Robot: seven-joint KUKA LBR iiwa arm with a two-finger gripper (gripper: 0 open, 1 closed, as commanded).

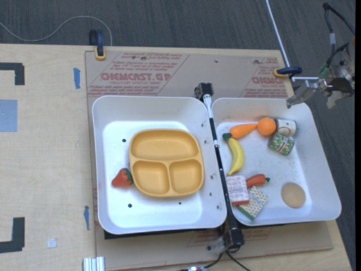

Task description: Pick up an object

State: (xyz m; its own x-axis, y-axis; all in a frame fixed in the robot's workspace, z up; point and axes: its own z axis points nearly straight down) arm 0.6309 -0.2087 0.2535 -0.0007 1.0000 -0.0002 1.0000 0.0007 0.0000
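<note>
Overhead, the grey two-finger gripper [298, 97], its opening impossible to judge, nears the right shallow white bin [324, 168]; descending toward the round orange fruit [267, 126] looks next.

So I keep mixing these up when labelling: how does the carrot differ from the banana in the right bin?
The carrot is orange with a green tip at its left end; the banana is yellow with a dark stem end. The carrot lies roughly crosswise near the bin's far side, whereas the banana runs lengthwise below it. The carrot is straight and tapered; the banana is curved. Both are elongated toy foods lying flat in the right bin.
</note>
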